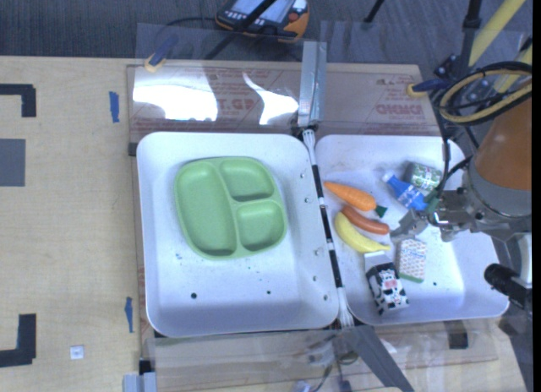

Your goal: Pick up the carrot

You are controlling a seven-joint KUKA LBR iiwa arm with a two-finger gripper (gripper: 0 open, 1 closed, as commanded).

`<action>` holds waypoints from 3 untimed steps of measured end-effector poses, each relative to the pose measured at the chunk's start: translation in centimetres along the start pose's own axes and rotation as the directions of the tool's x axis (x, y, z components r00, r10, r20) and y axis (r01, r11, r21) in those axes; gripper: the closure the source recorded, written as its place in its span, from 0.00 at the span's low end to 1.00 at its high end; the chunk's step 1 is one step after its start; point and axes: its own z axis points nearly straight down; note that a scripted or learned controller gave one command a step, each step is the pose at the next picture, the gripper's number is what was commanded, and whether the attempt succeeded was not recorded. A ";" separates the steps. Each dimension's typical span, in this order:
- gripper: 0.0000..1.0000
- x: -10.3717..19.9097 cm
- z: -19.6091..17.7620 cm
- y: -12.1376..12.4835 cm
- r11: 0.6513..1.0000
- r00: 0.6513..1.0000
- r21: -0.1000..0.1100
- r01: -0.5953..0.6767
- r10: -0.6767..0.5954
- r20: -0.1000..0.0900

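The orange carrot (pixel 352 196) lies in the right bin (pixel 473 293), near its left wall, with its green tip pointing right. My gripper (pixel 418 222) hangs low over the middle of that bin, to the right of the carrot and slightly below it in the frame. Nothing shows between it and the carrot; the two are apart.
A yellow banana (pixel 356 237) and a reddish sausage-like item (pixel 367 220) lie just below the carrot. A blue-and-green packet (pixel 412 182), a red-patterned packet (pixel 412 258) and a black-and-white cow toy (pixel 387 288) share the bin. The left bin (pixel 161 297) holds a green divided plate (pixel 230 205).
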 end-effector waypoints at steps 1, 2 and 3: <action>0.00 4.1 2.6 5.9 0.973 0.973 -0.004 0.231 -0.231 0.002; 0.00 0.2 6.2 10.9 0.980 0.980 -0.004 0.200 -0.200 0.002; 0.00 2.4 2.5 14.4 0.826 0.826 -0.006 0.563 -0.563 0.006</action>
